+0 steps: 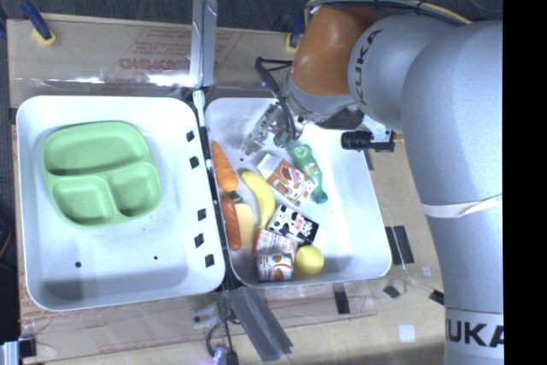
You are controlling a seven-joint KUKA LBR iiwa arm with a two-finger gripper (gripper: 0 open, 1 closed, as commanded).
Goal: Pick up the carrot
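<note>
Your gripper (272,129) hangs over the far left part of the right bin (363,209), with the carrot (224,167) lying free below it

You can see the carrot stretched along the right bin's left wall, tip toward the far end, with a second orange piece (232,222) just beneath it and a banana (261,195) beside it. The fingers look slightly spread with nothing between them, though the glare there makes this hard to be sure of. Near the gripper sit a green bottle (307,168), a small printed carton (288,181), a black-and-white carton (294,225), a can (274,256) and a lemon (309,260). The left bin (51,278) holds a green divided plate (101,172)
</note>
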